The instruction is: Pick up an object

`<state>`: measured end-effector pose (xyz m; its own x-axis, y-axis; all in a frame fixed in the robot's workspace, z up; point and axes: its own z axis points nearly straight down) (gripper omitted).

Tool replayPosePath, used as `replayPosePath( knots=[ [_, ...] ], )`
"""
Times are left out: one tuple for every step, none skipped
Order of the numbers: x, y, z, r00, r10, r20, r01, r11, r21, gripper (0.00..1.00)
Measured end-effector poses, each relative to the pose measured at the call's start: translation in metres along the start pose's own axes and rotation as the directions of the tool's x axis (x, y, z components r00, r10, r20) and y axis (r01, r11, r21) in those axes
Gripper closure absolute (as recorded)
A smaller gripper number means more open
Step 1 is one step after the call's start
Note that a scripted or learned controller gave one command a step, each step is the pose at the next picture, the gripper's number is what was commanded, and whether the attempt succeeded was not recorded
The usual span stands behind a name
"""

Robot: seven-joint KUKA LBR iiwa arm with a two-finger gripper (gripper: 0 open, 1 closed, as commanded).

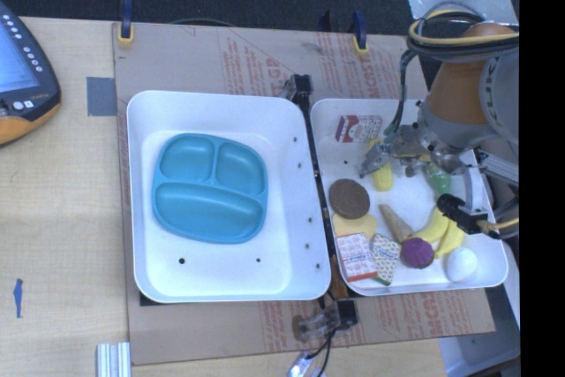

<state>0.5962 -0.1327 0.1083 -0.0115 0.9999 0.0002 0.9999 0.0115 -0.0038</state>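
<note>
My gripper (378, 156) hangs low over the upper middle of the right bin (494, 278), on the grey arm with its orange band (459, 88). A small yellow object (382, 179) lies just beneath it; I cannot tell whether they touch. Near it sit a round brown cookie (350, 199), an ice cream cone (395, 222), a purple ball (418, 253), a banana (437, 228) and a white egg (461, 263). A red and white packet (357, 129) lies at the bin's far edge, and a green item (439, 181) is partly hidden under the wrist.
The left bin (150, 278) holds a blue divided plate (210, 188). A yellow slice (353, 225), a red-white carton (356, 259) and a patterned packet (385, 256) crowd the right bin's near edge. A control pendant (22, 75) rests at the far left of the bench.
</note>
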Motion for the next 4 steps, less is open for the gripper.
replayPosePath(
  knots=[
    [-0.004, -0.002, -0.016, 1.000, 0.004, 0.002, -0.004, 1.000, -0.001, 1.00],
    [-0.065, -0.029, -0.091, 1.000, 0.013, 0.003, -0.013, 1.000, -0.006, 1.00],
    [-0.025, 0.016, -0.007, 1.000, 0.002, -0.002, -0.002, 1.000, 0.004, 1.00],
    [-0.023, -0.052, -0.033, 1.000, 0.008, 0.000, -0.008, 1.000, 0.004, 1.00]
  ],
)
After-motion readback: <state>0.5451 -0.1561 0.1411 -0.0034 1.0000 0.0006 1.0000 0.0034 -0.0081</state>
